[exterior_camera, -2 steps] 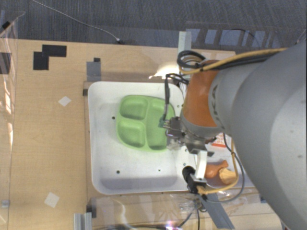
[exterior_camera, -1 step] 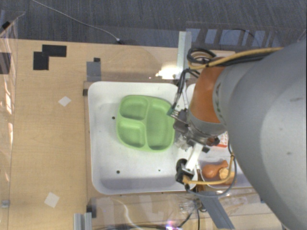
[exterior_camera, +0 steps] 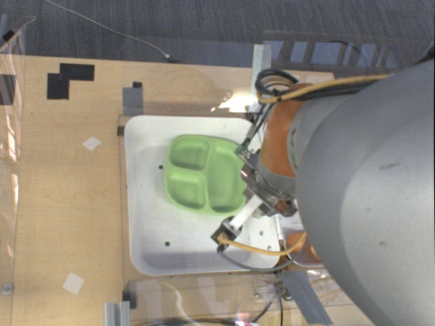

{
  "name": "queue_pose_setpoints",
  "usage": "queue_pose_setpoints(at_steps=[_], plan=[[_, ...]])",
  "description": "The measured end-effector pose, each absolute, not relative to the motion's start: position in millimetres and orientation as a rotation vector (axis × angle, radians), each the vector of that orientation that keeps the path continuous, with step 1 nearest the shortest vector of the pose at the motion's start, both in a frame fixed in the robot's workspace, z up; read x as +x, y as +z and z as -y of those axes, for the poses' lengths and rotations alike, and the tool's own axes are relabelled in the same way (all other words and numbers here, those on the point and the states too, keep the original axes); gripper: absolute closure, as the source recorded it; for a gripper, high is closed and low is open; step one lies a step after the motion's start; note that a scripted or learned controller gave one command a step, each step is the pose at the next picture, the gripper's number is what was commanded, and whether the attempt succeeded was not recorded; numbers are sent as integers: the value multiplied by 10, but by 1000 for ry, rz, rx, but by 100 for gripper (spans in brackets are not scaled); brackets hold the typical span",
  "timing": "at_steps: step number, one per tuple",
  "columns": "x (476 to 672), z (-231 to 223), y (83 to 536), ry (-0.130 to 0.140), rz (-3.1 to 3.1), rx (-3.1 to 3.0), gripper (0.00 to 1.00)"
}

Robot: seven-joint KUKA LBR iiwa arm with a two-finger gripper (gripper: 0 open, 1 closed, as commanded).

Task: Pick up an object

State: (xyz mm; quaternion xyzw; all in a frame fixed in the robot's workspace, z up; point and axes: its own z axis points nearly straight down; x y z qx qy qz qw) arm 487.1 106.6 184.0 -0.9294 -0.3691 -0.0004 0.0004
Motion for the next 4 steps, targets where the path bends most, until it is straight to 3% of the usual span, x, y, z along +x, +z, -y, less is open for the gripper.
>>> queue_pose_setpoints(at_steps=[2, 3, 4], plan=[[4862, -2369, 1663, -1, 324, -3121, 100], [4879, -2351, 3505, -14, 625, -3073, 100], [4864, -2344, 2607, 4, 412, -3117, 100]])
